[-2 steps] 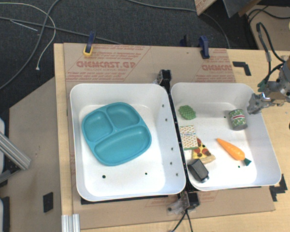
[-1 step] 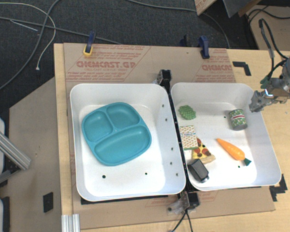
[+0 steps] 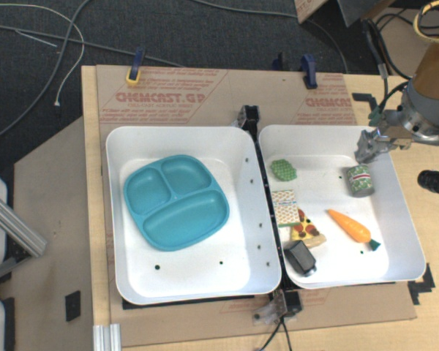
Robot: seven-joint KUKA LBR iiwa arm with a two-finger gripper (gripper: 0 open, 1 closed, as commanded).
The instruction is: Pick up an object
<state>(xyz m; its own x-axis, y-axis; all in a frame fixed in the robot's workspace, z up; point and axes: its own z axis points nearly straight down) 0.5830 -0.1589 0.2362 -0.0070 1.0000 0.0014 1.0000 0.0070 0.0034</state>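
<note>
Camera view: two white bins. The left bin [image 3: 124, 269] holds one blue divided plate [image 3: 177, 201]. The right bin [image 3: 402, 258] holds six items: one carrot [image 3: 350, 226], long axis running far-left to near-right with the green tip near-right; one can [image 3: 360, 180]; one green ball [image 3: 283, 170]; one patterned card [image 3: 284, 206]; one pizza slice [image 3: 306, 232]; one black block [image 3: 301, 257]. The gripper [image 3: 367, 148] hangs just beyond the can; jaw state cannot be determined.

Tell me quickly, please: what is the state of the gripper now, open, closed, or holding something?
Gripper: it cannot be told if it is open or closed; it is above the small can in the right bin, with nothing seen in its grasp.
</note>
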